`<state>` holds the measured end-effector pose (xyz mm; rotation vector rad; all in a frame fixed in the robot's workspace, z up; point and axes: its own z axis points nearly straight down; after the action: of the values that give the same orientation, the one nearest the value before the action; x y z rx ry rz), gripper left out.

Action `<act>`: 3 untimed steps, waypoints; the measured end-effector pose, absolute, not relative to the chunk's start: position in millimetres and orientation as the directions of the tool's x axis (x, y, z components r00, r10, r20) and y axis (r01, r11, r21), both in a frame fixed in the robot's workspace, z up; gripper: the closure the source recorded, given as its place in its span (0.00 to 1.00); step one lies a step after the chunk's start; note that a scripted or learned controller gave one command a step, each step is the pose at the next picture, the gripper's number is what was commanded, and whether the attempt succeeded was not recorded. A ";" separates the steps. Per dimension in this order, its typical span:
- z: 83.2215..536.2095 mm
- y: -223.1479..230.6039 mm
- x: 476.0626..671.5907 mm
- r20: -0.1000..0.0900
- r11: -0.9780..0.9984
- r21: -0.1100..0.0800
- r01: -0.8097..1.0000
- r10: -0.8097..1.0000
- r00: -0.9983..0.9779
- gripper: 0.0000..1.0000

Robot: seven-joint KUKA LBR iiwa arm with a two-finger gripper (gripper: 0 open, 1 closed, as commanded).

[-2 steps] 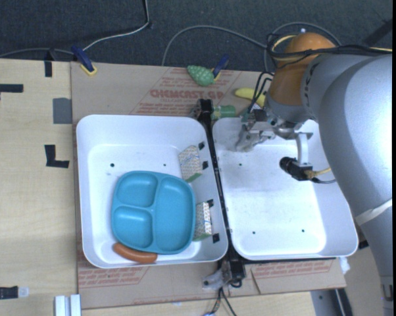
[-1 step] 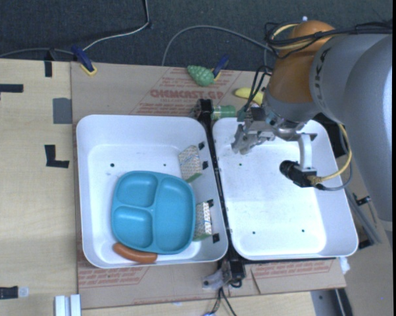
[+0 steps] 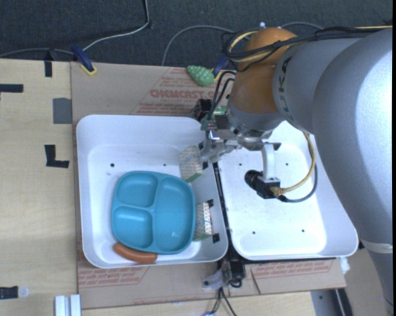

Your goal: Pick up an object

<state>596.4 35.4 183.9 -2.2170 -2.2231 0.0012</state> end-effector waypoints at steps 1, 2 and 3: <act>183.7 85.5 613.3 0.001 0.003 -0.002 1.000 1.000 -0.003 1.00; 183.7 85.2 613.3 0.000 0.002 -0.002 1.000 1.000 -0.002 0.00; 184.1 22.6 605.7 -0.002 0.000 -0.002 1.000 1.000 0.000 0.00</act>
<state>605.7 22.6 184.1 -2.2215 -2.2215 0.0039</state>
